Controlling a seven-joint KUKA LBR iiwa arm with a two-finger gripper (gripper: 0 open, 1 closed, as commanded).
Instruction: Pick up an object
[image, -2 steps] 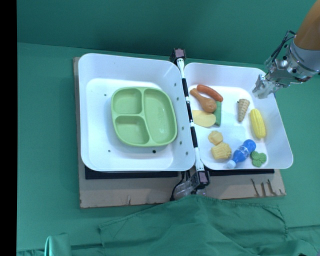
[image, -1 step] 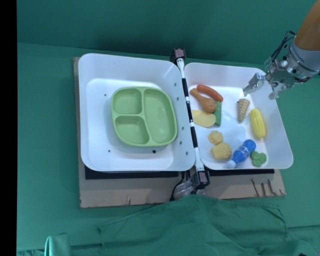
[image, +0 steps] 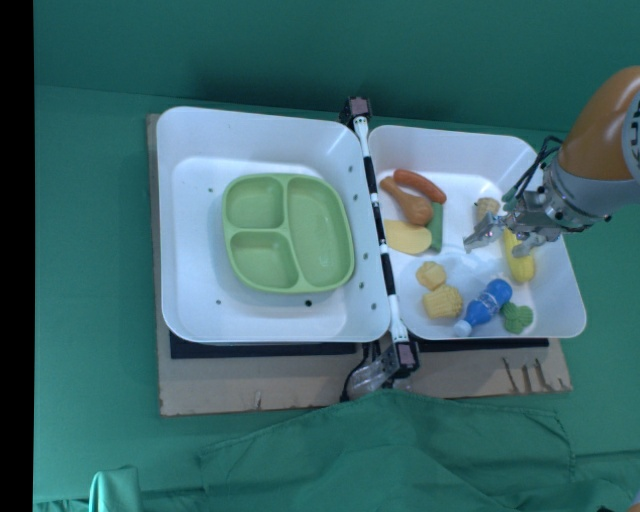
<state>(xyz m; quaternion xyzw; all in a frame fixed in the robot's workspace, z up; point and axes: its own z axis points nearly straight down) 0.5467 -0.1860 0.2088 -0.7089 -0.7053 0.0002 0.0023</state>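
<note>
Claw: claw (image: 500, 232) hovering low in the right bin (image: 455, 150), spread wide, gripping nothing.
Nearest item: yellow corn cob (image: 520, 262) lying just beside it.
Progress: pickup appearing not yet done.

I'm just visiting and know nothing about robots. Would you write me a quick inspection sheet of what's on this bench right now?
Surface: green cloth-covered bench with cardboard under two white bins.
Job's things: right bin holds toy food: sausage, drumstick, corn cob, blue bottle, green broccoli piece, yellow piece.
Clutter: left bin holds a green divided plate.
Grippers: tool low over the right bin's right side; finger state unclear.
Cables: dark cables along the wrist.
Surroundings: green fabric bunched at front.
</note>
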